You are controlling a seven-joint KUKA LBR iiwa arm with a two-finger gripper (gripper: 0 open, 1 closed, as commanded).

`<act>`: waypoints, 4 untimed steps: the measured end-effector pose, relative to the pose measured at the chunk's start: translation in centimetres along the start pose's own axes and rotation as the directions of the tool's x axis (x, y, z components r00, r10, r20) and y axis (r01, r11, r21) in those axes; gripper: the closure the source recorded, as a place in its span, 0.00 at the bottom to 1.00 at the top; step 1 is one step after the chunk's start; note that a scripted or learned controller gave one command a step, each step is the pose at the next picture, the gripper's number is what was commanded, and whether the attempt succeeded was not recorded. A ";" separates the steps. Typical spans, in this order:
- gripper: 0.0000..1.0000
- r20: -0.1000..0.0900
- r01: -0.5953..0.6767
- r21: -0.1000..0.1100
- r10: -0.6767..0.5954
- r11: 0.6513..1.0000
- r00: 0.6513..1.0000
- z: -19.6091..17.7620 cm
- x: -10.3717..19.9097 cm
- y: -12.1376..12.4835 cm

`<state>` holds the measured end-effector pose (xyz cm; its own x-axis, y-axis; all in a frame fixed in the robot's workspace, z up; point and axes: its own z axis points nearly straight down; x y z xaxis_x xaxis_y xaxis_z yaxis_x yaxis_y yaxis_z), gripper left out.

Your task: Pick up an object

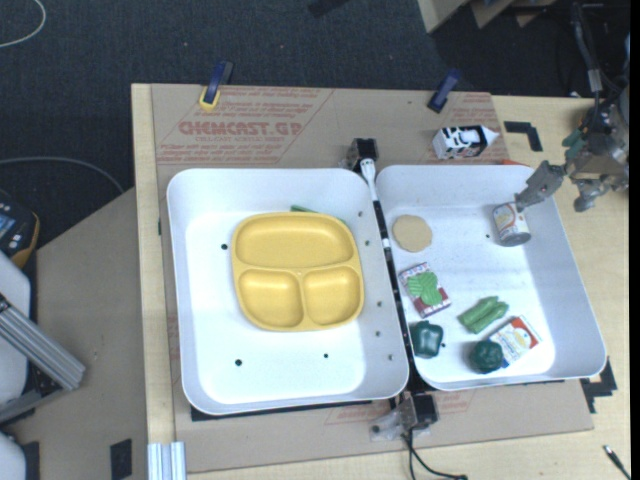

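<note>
The right bin (560, 268) holds several small things. Among them are a silver can (511, 224) lying on its side, a tan round disc (412, 234), a green-and-red packet (424, 288), a light green pod (483, 313), two dark green pieces (428, 339) (487, 356) and a red-and-white packet (517, 338). My gripper (562, 190) hangs over the bin's far right corner, just up and right of the can. It is open, and nothing sits between its fingers.
In the left bin (200, 298) lies a yellow divided tray (297, 270), with a sliver of something green behind its far edge. A black-and-white toy (464, 141) stands on the bench beyond the right bin. Clamps (212, 86) hold the board's far edge.
</note>
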<state>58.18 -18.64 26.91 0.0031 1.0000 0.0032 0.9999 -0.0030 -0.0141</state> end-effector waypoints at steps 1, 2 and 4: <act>0.00 0.003 0.003 -0.013 -0.003 1.000 1.000 -0.7 0.1 0.2; 0.00 0.002 0.003 -0.008 -0.003 1.000 1.000 3.6 -0.3 0.5; 0.00 0.000 0.003 -0.006 -0.003 1.000 1.000 14.8 0.0 1.3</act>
<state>59.27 -18.57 12.12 0.0002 1.0000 0.0028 1.0000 -0.0002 -0.0079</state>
